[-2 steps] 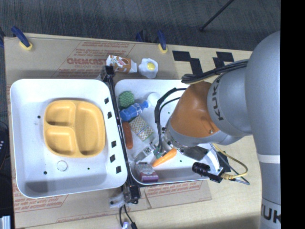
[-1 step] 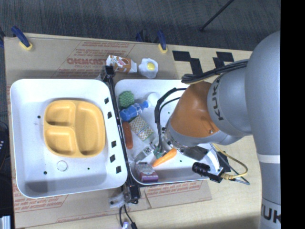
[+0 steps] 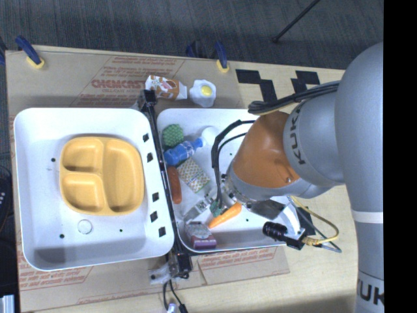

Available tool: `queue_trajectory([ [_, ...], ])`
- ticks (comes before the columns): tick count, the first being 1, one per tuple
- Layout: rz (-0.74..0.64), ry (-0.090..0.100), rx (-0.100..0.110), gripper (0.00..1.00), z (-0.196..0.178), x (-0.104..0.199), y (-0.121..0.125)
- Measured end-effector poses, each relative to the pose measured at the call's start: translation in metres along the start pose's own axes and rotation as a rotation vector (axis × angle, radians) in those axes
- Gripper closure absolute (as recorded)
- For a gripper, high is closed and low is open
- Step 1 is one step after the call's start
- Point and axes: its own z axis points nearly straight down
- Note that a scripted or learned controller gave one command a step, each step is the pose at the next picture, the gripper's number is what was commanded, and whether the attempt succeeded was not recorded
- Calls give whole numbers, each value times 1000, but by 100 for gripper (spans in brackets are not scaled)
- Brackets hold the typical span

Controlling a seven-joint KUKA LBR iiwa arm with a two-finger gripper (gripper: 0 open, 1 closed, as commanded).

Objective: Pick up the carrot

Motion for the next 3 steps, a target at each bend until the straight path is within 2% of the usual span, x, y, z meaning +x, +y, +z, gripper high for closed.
queue_trajectory([
  [3,0,0,0,0,0,0,0],
])
